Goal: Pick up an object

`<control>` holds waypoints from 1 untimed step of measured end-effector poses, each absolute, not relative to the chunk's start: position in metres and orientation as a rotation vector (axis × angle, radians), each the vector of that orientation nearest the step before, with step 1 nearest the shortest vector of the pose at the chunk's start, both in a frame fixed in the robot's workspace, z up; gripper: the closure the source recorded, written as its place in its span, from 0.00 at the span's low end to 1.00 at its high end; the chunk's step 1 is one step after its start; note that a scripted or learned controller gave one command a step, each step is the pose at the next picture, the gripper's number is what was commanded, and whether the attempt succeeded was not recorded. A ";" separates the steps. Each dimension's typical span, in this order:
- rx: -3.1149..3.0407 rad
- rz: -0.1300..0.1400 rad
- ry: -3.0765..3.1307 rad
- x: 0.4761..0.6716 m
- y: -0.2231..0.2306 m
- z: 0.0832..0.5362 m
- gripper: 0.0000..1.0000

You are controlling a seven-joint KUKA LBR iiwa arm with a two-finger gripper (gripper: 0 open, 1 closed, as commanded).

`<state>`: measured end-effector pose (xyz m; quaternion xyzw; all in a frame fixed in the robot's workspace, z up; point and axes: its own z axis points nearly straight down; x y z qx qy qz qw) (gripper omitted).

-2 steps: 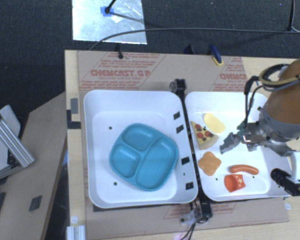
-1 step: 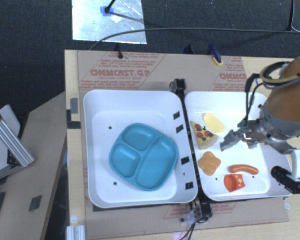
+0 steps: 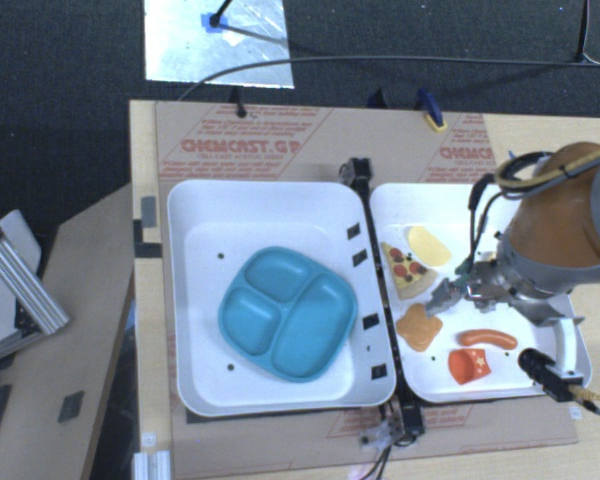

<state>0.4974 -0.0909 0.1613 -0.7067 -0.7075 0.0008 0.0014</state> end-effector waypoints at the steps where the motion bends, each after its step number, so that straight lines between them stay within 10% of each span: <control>1: -2.218 0.002 -2.220 0.498 -0.094 0.119 0.00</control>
